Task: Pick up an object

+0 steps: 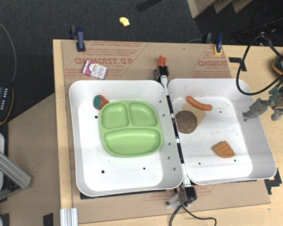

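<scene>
Left shallow white plastic bin (85, 164) holds a glossy light-green three-compartment plastic plate (130, 127), with a small round red-and-teal toy (100, 101) touching its upper-left corner. Right shallow white plastic bin (254, 145) holds a smooth orange-red sausage-shaped toy (198, 103) at upper left, a flat brown round patty-like disc (185, 121) just below it resting on a pale tan piece, and a textured orange wedge-shaped cracker-like piece (223, 149) lower centre. Grey metal pincer (255, 109) sits over the right bin's right rim, well apart from all three items; can't tell its state. Desk (66, 126) top is cardboard-lined.
</scene>
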You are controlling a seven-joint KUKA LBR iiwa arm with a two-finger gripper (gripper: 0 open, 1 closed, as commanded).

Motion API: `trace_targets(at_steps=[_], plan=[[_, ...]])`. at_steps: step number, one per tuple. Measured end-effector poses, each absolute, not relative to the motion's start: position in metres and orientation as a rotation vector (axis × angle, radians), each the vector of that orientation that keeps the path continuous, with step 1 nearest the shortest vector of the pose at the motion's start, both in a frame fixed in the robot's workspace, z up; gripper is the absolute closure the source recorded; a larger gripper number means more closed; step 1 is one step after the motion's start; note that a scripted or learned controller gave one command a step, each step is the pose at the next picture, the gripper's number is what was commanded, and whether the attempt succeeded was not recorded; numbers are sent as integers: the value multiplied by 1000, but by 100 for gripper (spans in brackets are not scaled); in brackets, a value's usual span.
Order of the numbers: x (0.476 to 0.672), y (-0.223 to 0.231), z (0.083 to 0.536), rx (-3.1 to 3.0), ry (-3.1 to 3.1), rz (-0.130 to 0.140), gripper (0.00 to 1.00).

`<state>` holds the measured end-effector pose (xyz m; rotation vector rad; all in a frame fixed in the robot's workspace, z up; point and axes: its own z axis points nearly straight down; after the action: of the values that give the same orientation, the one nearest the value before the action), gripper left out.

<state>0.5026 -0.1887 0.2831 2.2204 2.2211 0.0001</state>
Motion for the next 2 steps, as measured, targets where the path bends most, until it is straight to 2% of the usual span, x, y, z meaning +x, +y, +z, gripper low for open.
trace_targets(at_steps=[1, 2], plan=[[562, -166, 149, 2221, 2231, -4, 0], [508, -173, 81, 2229, 2223, -6, 0]])
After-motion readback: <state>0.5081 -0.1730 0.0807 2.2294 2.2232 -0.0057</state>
